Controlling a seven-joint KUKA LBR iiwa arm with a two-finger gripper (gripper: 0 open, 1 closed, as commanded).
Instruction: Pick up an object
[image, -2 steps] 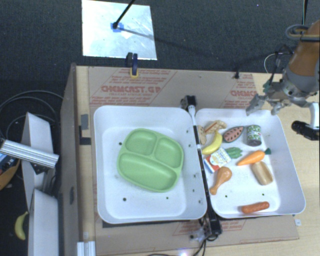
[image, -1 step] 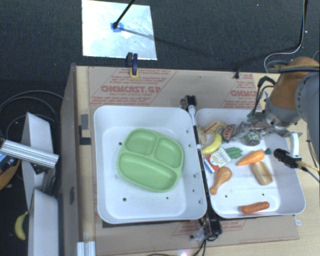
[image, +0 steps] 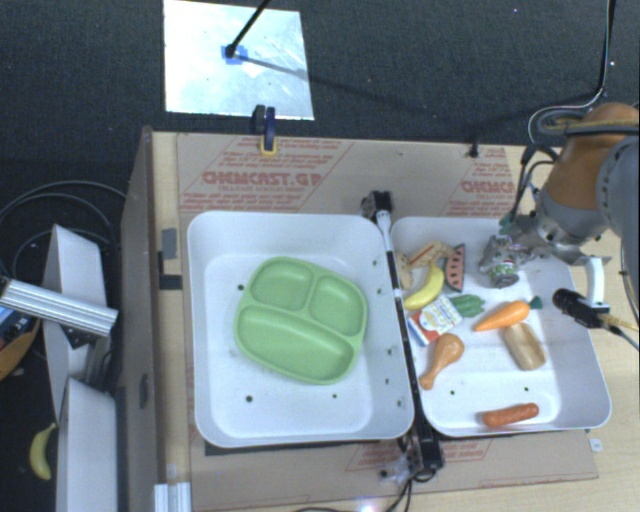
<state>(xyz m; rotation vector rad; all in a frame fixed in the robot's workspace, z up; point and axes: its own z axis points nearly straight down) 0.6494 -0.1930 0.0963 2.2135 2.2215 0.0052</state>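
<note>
2 bins, 1 green tray.

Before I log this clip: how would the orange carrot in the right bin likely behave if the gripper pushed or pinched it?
The carrot looks like a smooth, rigid plastic toy, so probably light and a bit slippery. Its tapered round body would likely roll or pivot when nudged. It lies close to the bread roll, which may shift too.
</note>
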